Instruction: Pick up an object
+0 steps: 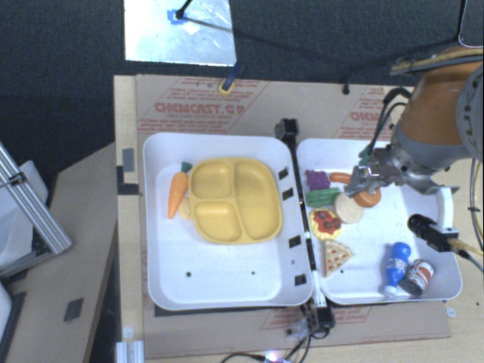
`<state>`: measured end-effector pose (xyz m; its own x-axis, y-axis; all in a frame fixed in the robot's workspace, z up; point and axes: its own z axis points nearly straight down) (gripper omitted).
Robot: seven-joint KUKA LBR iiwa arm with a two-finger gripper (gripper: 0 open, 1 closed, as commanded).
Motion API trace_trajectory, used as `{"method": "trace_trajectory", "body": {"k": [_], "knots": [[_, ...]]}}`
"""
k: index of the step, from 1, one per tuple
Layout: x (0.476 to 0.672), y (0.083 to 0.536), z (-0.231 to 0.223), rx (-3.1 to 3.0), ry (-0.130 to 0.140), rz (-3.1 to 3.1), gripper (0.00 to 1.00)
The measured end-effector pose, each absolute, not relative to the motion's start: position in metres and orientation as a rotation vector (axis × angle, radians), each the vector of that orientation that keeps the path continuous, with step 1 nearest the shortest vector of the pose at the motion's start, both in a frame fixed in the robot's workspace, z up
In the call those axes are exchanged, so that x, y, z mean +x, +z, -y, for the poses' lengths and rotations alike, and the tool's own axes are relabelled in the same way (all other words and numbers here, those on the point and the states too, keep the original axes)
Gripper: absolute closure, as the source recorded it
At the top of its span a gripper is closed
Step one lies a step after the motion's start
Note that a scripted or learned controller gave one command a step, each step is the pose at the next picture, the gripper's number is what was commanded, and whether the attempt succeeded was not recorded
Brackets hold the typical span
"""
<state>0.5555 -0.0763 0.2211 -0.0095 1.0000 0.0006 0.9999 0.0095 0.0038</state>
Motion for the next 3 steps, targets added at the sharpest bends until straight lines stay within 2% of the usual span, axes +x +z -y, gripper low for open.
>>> {"method": "trace_trajectory", "body": {"k": [1,2,3], "knots": [[0.569,0.228,0.029,2.21,0.006,-2.232,1.0],[0.602,0.233,-0.009,2.21,0.006,-2.229,1.0],[0.589,0.216,-0.01,2.22,0.0,-2.223,1.0]]}}
